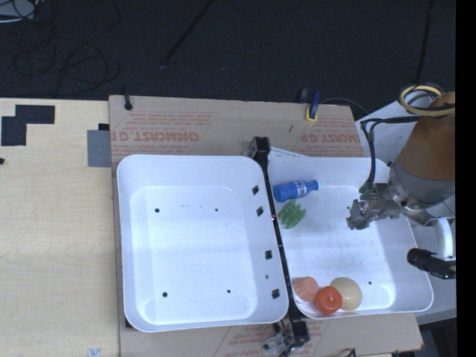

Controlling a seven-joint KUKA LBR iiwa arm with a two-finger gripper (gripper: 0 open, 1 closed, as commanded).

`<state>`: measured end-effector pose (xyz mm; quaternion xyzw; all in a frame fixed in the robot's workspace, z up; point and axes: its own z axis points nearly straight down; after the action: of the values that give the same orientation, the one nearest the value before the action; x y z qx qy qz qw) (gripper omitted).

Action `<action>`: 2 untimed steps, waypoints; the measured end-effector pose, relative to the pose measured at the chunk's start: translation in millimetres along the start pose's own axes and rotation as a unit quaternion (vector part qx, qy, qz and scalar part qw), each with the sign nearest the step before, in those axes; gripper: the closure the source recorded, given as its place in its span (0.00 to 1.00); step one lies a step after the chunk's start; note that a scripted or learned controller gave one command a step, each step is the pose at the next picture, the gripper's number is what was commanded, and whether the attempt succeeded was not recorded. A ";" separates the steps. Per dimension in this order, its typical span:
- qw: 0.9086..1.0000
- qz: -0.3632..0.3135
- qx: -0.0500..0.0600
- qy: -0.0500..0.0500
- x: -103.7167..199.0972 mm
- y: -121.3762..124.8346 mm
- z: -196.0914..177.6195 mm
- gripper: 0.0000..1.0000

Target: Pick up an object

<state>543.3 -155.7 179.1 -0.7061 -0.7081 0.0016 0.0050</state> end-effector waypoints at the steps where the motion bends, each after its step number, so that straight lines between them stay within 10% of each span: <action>1: 1.000 0.000 -0.004 -0.002 43.1 -19.3 96.0 1.00; 2: 1.000 0.004 -0.003 -0.001 40.6 -18.6 81.6 1.00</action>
<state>523.8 -114.8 98.0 -0.7091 -0.7051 0.0003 0.0023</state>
